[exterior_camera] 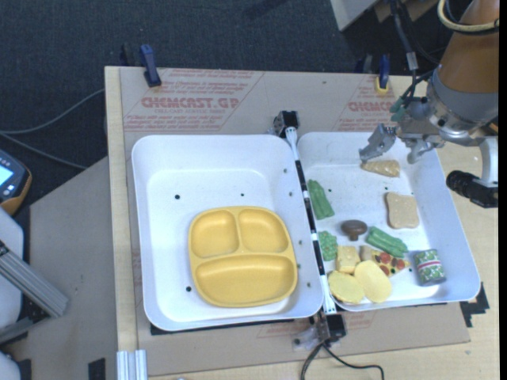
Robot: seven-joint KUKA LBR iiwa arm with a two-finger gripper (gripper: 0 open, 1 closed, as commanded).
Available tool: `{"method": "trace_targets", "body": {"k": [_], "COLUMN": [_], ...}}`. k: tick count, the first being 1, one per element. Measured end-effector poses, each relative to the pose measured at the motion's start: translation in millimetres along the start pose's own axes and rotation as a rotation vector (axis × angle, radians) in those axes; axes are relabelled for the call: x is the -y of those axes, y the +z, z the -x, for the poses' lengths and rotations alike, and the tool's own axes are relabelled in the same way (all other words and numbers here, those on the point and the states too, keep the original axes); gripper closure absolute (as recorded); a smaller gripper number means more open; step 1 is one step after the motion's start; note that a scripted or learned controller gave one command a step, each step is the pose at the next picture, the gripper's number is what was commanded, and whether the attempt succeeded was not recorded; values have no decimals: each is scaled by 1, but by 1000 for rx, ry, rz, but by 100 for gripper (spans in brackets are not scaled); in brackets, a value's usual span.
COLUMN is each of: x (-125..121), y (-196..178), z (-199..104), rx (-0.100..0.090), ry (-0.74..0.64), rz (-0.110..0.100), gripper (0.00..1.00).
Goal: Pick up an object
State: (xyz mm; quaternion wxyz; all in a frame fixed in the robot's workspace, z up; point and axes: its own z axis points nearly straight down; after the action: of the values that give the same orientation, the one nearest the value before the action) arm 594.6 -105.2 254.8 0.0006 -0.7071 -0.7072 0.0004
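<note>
My gripper point(394, 150) hangs over the far end of the right bin point(455, 244), its two grey fingers spread apart with nothing between them. Just below the fingers lies a tan flat piece point(381, 167). Further toward the front of that bin are a tan bread slice point(402, 210), a brown mushroom point(354, 229), a green bean pod point(321, 199), a green vegetable point(386, 241), yellow round pieces point(361, 283) and a small green can point(428, 267).
The left bin point(158, 212) holds a yellow divided plate point(240, 255). A black divider clip point(285, 121) sits between the bins at the back. Blue clamps point(148, 63) hold the cardboard base. The arm's orange band point(471, 46) rises at the right.
</note>
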Motion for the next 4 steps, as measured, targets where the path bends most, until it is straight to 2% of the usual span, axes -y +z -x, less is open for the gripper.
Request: {"method": "trace_targets", "body": {"k": [1, 2, 3, 4], "x": [19, -57, -72, 50], "y": [169, 170, 155, 167], "z": [74, 27, 85, 62], "rx": [1, 0, 2, 2], "ry": [7, -6, 4, 2], "rz": [-8, 8, 0, 5], "gripper": [0, 0, 0, 0]}}
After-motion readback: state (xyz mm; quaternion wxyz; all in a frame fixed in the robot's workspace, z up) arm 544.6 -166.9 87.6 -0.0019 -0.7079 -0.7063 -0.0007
